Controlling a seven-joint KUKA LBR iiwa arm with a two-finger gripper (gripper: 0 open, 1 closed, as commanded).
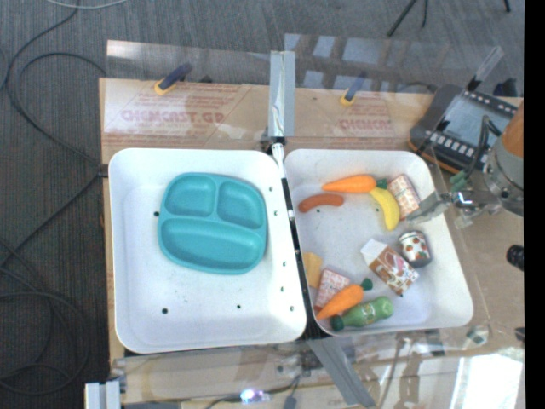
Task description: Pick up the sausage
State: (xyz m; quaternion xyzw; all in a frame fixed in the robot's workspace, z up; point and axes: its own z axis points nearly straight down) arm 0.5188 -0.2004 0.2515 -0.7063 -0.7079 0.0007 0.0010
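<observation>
gripper (436, 207) hovers at right bin (443, 309) edge, finger state unclear, nothing visibly held; sausage (321, 202) touches carrot (349, 183), so grab risks catching carrot.

A teal plastic tray with three compartments (212, 222) sits in the left shallow white bin (136, 313). In the right white bin (443, 305), an orange toy carrot (350, 183) lies beside a yellow toy banana (385, 207). Lower down, a second orange carrot (341, 301) touches a green plastic bottle (369, 312).
</observation>
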